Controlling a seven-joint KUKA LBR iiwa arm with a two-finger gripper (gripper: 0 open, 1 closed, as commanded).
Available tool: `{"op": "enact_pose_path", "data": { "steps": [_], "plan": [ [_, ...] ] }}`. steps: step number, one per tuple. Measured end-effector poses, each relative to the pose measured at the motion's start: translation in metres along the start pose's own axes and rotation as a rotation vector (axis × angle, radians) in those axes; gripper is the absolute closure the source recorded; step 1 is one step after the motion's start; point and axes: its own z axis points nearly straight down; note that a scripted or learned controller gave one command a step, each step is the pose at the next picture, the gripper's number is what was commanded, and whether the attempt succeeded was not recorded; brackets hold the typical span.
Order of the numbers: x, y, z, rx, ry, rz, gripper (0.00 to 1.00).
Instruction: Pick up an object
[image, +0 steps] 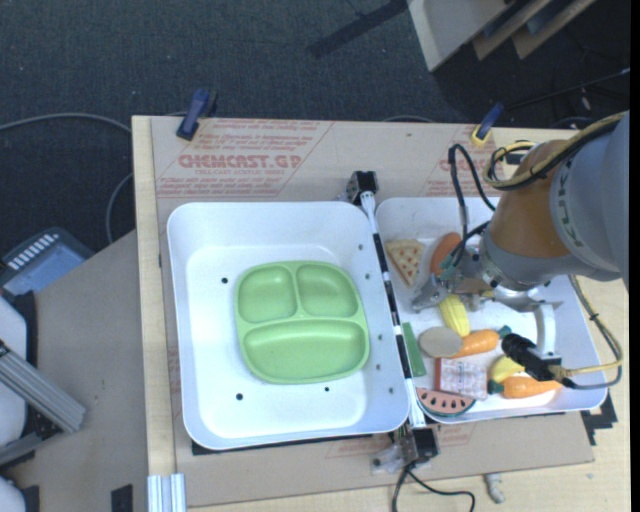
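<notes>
Overhead, a flat bench (250, 160) of pale board is seen, printed with red lettering and held by blue clamps (195, 113) at its far edge; dark carpet lies around it, and black cables trail across the floor and the bench's near edge.

Two shallow white bins of smooth plastic are set side by side on the bench. The left bin (200, 300) is a rounded rectangle, and a green divided plate (300, 322) with three compartments and soft corners lies flat in its middle. The right bin (580, 395) is partly covered by the arm (570, 215), a bulky grey cylinder with a glossy orange band, which reaches in from the right.

The gripper (450, 285) is lowered into the middle of the right bin, among the toy foods; whether its fingers are spread or closed cannot be told, and nothing can be seen held.

The objects to be picked lie in the right bin. A triangular pizza slice (404, 260) lies flat by the far left wall. A yellow corn cob (455, 316), ribbed, lies just beside the gripper with its long axis running roughly from far to near. An orange carrot (478, 342) lies with its long axis left to right beside a smooth grey oval piece (438, 342). A small printed red-and-white packet (462, 377) and a watermelon wedge (444, 403) are seen along the near wall, the wedge's curved green rind toward the near edge.
</notes>
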Motion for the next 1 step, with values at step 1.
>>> {"op": "enact_pose_path", "data": {
  "steps": [1],
  "plan": [
    [0.0,0.0003,-0.0098,-0.001,-0.001,0.0,1.0]
  ]
}}
